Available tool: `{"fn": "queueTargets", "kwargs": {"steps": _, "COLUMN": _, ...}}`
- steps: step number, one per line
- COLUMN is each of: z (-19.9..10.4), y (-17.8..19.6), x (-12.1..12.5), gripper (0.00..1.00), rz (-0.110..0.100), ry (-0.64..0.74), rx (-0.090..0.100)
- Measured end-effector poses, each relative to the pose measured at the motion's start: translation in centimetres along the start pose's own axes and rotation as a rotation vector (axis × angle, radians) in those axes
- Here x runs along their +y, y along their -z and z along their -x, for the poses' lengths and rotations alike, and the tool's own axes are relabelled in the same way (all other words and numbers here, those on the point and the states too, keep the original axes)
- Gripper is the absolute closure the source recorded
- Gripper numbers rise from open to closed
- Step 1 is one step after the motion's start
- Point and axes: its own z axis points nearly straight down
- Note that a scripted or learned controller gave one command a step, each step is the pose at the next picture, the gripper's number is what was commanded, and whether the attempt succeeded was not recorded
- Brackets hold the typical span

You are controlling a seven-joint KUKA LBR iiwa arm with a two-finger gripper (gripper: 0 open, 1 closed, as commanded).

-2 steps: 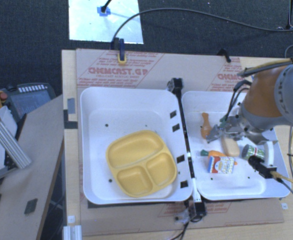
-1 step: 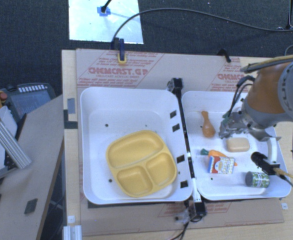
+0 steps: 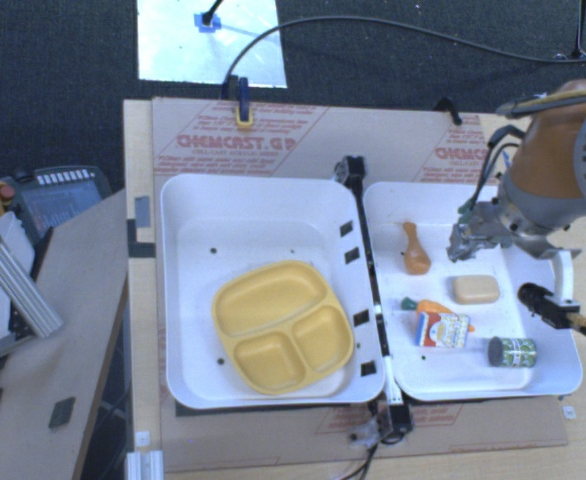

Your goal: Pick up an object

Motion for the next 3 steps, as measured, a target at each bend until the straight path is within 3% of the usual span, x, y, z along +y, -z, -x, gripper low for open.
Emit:
{"fn": "queueTargets", "kwargs": {"steps": 2, "z": 0.9, "y": 9.2, "x": 1.0, "gripper": 1.00, "rz": 0.000, "ry": 0.001, "rx": 0.000}}
{"fn": "queueTargets", "kwargs": {"steps": 3, "z": -4.1, "y": 9.6, "x": -0.9, "gripper": 1.00, "rz": -0.005, "ry": 0.003, "rx": 0.002}}
